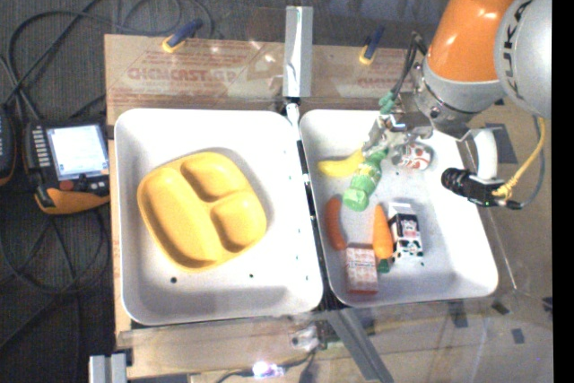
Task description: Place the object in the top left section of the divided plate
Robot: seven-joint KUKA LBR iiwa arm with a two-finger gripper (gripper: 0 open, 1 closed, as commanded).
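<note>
Two white bins [134, 282] sit side by side. One has a yellow plate [204, 208]. Above the green bottle [363, 184] is the gripper [387, 132]; whether it grips is unclear.

We see 1 fixed view, high above the bench [206, 67], looking down at a slant on both bins, arm [489, 22] entering right.

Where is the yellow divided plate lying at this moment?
The yellow divided plate lies in the left white bin, roughly at its centre, tilted slightly. The right bin beside it holds the banana, green bottle and carrot.
</note>
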